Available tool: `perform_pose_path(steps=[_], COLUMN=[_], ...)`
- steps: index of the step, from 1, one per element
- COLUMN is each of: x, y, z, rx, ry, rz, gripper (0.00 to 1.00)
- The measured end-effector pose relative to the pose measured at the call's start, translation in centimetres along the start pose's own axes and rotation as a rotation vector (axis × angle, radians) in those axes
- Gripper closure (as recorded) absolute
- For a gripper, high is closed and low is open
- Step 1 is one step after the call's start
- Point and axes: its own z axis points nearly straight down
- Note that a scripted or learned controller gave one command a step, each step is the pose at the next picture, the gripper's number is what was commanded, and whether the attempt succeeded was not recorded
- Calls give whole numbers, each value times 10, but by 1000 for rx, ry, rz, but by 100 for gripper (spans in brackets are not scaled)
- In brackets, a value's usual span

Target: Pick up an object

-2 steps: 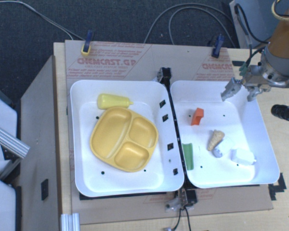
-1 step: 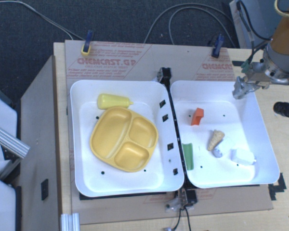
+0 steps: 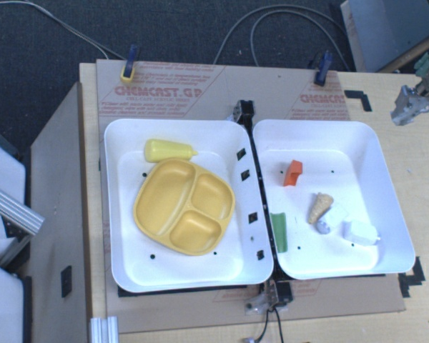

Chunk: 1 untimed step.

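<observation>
The gripper [image 3: 412, 104] sits at the far right of the bench [image 3: 386, 102], outside the bins, just past the upper right corner of the right bin [image 3: 372, 138]. Whether its fingers are spread or closed cannot be told from this angle; nothing is seen between them.

All candidate objects lie to the left of the gripper and below it in the camera view. Nearest is the orange block [image 3: 293, 173], standing alone on bare bin floor. Further down are a tan cone-shaped piece [image 3: 319, 207] with a small bluish item [image 3: 323, 226] touching its lower end, and just beside those a white object [image 3: 360, 232] that blends into the bin. A green bar [image 3: 279, 231] lies against the bin's left wall. The left bin [image 3: 121, 191], well apart from the gripper, holds a yellow divided plate [image 3: 184, 206] and a yellow bottle-shaped toy [image 3: 169, 149] near the plate's upper rim.

Recommended procedure, as a judgement:
1. Select the orange block. It has clear space on every side and strong contrast.
2. Centre the gripper above it before descending.
3. Avoid the green bar; the wall likely blocks one finger.
4. Avoid the cone cluster; a neighbouring item may be pinched with it.
5. Avoid the plate; it looks too broad and flat to grip.
</observation>
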Motion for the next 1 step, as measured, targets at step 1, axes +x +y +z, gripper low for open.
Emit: perform_pose_path(steps=[1], x=[-44], y=[26], z=[48], rx=[17], ry=[3], rz=[3], gripper=[100])
